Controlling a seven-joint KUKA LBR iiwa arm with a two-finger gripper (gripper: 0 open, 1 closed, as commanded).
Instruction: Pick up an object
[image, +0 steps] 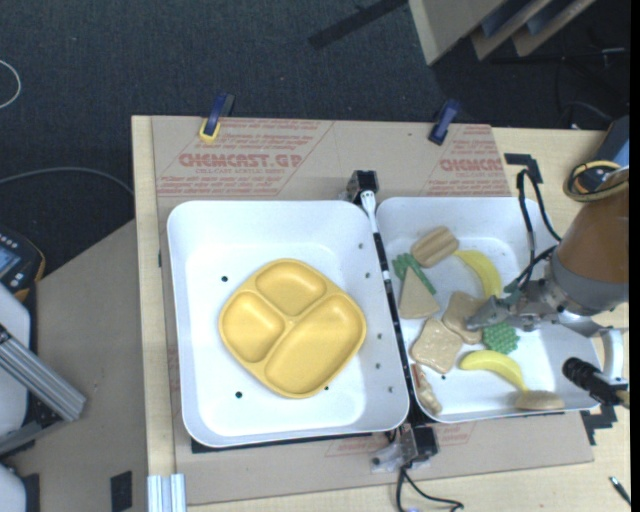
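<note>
The hand (490, 316) hangs low in the right bin (500, 215), over a tan slice (462, 312) and a green toy (502, 338); whether it is spread or pinching, I cannot tell. Two bananas (481, 270) lie nearby.

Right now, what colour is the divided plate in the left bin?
Yellow; the divided plate shows clearly in the camera view.

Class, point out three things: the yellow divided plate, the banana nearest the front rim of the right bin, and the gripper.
yellow divided plate (291, 327), camera view, middle where its ridges meet.
banana (494, 365), camera view, middle of its curve.
gripper (484, 320), camera view, its tip.
</note>
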